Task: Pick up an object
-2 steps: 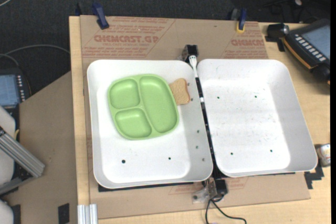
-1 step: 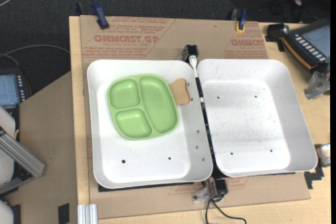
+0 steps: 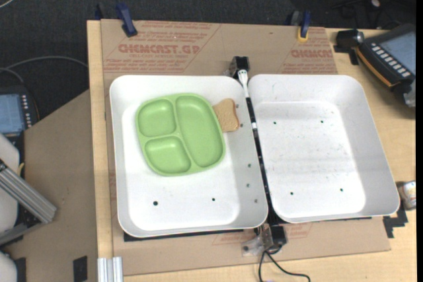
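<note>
A green plate (image 3: 180,135) with three compartments lies in the left white bin (image 3: 185,208), toward its upper half. A small tan piece like a slice of toast (image 3: 227,115) rests against the plate's right edge, close to the bin's right wall. The right white bin (image 3: 317,201) sits beside it, its floor dotted with small dark specks.
Both bins rest on a brown cardboard sheet (image 3: 165,43) clamped at its far edge by a blue clamp (image 3: 125,18) and a yellow-blue clamp (image 3: 304,26). A black handheld pendant (image 3: 386,56) lies at the upper right. Cables run below the bins.
</note>
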`<control>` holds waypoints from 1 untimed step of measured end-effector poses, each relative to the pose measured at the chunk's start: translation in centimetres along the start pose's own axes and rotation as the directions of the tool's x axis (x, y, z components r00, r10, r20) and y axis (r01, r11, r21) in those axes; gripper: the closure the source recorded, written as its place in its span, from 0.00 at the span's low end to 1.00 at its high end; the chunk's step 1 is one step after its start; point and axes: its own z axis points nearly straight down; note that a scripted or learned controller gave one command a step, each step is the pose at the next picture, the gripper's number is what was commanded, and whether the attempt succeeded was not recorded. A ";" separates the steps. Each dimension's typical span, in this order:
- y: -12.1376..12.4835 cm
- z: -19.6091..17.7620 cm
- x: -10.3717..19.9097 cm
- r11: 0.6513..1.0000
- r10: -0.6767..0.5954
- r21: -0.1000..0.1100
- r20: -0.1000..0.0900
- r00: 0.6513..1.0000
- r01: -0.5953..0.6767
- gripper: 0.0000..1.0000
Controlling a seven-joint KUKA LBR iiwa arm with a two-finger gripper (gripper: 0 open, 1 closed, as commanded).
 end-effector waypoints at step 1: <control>5.9 1.3 9.3 1.000 -0.012 0.001 -0.005 1.000 0.012 1.00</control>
